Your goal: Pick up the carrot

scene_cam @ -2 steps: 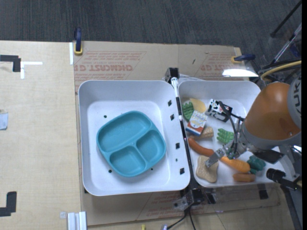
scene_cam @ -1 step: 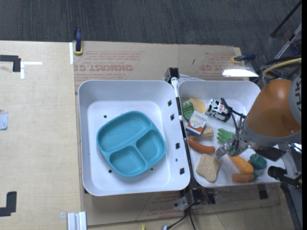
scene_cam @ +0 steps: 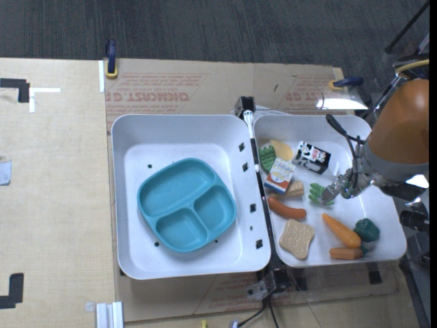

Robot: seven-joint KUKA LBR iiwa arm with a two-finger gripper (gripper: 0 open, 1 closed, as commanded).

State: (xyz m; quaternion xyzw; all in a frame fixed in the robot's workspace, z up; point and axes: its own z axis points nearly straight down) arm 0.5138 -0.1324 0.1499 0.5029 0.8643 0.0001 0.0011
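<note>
Far to the claw's left I see the left bin [scene_cam: 123, 203], bearing a blue divided plate [scene_cam: 186, 204]. Nearer, still left, lie a carton [scene_cam: 279, 177], a sausage [scene_cam: 287, 208] and a bread slice [scene_cam: 296, 238]. The claw [scene_cam: 339, 187] hangs low in the right bin [scene_cam: 390, 251], touching or just above a green vegetable [scene_cam: 317, 193]; I cannot tell its opening. The carrot [scene_cam: 341, 230] lies just below it, untouched, beside a dark green piece [scene_cam: 367, 229] near the rim.

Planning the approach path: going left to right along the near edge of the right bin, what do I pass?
Slice of bread → small orange carrot piece, with the longer carrot just behind it → dark green vegetable.
</note>
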